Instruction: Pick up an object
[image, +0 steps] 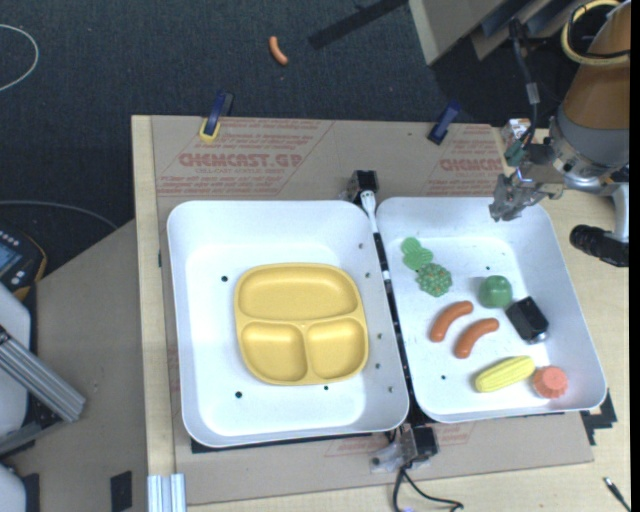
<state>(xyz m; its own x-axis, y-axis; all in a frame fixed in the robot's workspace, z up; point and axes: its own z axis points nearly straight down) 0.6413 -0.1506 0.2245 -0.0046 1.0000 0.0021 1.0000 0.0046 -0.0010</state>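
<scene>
**Arm poised at far edge of right bin, toy food below untouched**

Seen from above at a slant: two shallow white bins side by side on a brown board. Pinned to the bench along the far edge by a yellow clamp (211, 120) and a blue clamp (443, 124), probably so nothing shifts when the arm pushes down.

In the left bin (190, 300), just a yellow divided plate (300, 322), sitting flat near the middle, well apart from everything else. Likely set there as a drop-off spot, though that is only a guess.

In the right bin (565, 260), all the pickable pieces, gathered in the middle and near half within easy reach of the arm:
- a pale green piece (415, 252) and a broccoli floret (434, 281), just beside each other, nearest the left wall
- a green ball (494, 291) touching or nearly touching a black block (526, 320)
- two sausages (451, 320) lying side by side at a slant
- a corn cob (503, 374) and a pink-orange round piece (549, 381) at the near right corner

Reaching in from the right, the grey arm with its gripper (508, 205) over the bin's far right corner, well apart from every piece, the green ball being closest. Too small and blurred to tell how far open. Nothing visibly held, nothing touched. Pick not yet begun, by the look of it.
</scene>
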